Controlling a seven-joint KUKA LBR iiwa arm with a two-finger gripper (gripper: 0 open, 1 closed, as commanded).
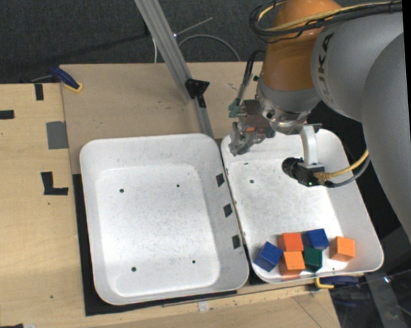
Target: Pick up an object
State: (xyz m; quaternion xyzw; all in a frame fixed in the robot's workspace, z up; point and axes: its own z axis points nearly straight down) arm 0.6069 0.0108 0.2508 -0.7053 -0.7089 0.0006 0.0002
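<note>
Nearest, along the front edge of the right-hand shallow white plastic bin (347,185), sits a tight cluster of small cubes. A blue cube (269,255) lies tilted at the bin's front left corner. Just beside it stand two orange cubes, one (293,261) nearer the front edge and one (291,241) touching it from behind. A dark green cube (312,258) is pressed against the nearer orange one, with a second blue cube (316,239) right behind it. A third orange cube (342,247) lies slightly apart, toward the bin's front right corner.

The left-hand shallow white plastic bin (96,202) lies side by side with the right one, their inner rims touching, both resting on the pale wooden bench (31,277).

Farther back, the grey arm with its orange band (299,41) reaches in over the far edge of the right bin. Its two-finger gripper (241,145) hangs at the bin's far left corner, well apart from the cubes; whether it is spread or closed I cannot tell, and no cube is seen in it. A slanted grey metal bar (173,50) rises beyond the bins.
</note>
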